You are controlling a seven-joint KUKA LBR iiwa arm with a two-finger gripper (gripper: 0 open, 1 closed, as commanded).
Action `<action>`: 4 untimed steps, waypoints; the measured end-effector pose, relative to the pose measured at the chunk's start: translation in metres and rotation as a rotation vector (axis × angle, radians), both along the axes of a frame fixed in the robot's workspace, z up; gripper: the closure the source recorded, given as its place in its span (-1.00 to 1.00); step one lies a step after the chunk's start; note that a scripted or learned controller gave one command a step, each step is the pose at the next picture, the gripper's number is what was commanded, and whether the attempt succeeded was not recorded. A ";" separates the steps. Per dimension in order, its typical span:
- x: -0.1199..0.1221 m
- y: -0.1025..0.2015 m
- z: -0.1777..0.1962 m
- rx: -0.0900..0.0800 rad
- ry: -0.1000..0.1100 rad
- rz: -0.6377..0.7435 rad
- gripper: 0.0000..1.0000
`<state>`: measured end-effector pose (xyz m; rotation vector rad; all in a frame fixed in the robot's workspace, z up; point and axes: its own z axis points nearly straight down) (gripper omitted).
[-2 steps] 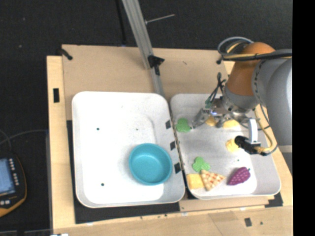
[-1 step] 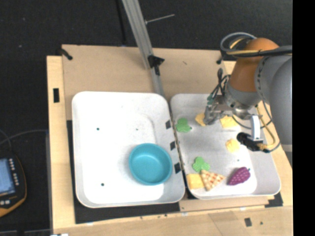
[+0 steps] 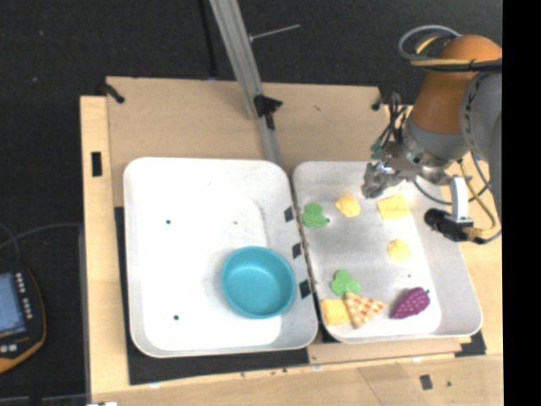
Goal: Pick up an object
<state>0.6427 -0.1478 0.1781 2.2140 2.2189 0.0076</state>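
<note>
My gripper (image 3: 374,184) hangs over the far part of the right bin (image 3: 448,307), between a small yellow piece (image 3: 347,205) to its lower left and a flat yellow block (image 3: 393,207) to its lower right. Nothing is visibly held. Further down the bin lie a green leafy piece (image 3: 315,216), a small yellow lump (image 3: 398,249), another green piece (image 3: 344,282), a yellow cube (image 3: 335,312), a pizza slice (image 3: 363,309) and purple grapes (image 3: 410,303).
The left bin (image 3: 169,193) holds a blue bowl (image 3: 258,282) near its front right corner. A grey metal pole (image 3: 241,57) slants up from between the bins. Cables and a black clamp (image 3: 445,222) hang beside the right bin's far right rim.
</note>
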 end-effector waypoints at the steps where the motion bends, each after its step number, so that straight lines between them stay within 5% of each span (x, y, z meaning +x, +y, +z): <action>1: 0.008 0.007 0.052 0.000 0.001 0.002 1.00; 2: 0.009 0.006 0.102 0.000 0.001 0.002 1.00; 4: 0.001 0.092 0.097 0.001 0.008 0.002 1.00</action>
